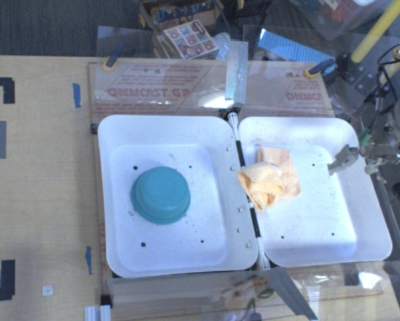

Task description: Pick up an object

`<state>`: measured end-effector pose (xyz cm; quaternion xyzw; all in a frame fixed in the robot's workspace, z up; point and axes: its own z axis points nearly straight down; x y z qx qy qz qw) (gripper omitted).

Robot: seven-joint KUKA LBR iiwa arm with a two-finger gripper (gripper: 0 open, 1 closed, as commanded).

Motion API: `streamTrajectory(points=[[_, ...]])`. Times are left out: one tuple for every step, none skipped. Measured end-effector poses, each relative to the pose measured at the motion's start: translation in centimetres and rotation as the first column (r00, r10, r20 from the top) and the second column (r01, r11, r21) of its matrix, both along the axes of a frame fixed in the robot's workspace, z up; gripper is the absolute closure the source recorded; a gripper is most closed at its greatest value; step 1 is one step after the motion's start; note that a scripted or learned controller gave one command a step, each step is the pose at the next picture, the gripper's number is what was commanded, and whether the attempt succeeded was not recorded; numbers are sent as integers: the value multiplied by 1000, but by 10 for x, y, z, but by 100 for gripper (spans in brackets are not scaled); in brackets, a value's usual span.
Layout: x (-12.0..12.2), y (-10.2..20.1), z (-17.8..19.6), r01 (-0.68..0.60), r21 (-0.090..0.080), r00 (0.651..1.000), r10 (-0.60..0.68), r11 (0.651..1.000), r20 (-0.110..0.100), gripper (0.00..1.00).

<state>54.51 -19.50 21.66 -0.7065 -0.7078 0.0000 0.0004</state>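
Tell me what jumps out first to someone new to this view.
The teal bowl, upside down in the middle of the left bin. Next the crumpled yellow-orange cloth against the right bin's left edge, with the gripper at that bin's right rim.

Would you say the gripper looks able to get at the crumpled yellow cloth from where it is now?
Probably yes. The gripper sits at the right bin's right edge, and the yellow cloth lies uncovered at that bin's left side, with only bare bin floor between them.

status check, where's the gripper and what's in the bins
Gripper at right bin's right rim, holding nothing visible. Yellow cloth crumpled at that bin's left side. Teal bowl upside down in left bin. Path between looks clear.
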Motion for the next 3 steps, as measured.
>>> streamTrajectory(points=[[40, 78, -113, 48, -1, 999, -48, 999, 0, 0], [31, 99, -125, -189, -6, 982, 189, 982, 13, 0], [32, 98, -115, -185, -5, 982, 185, 983, 18, 100]])
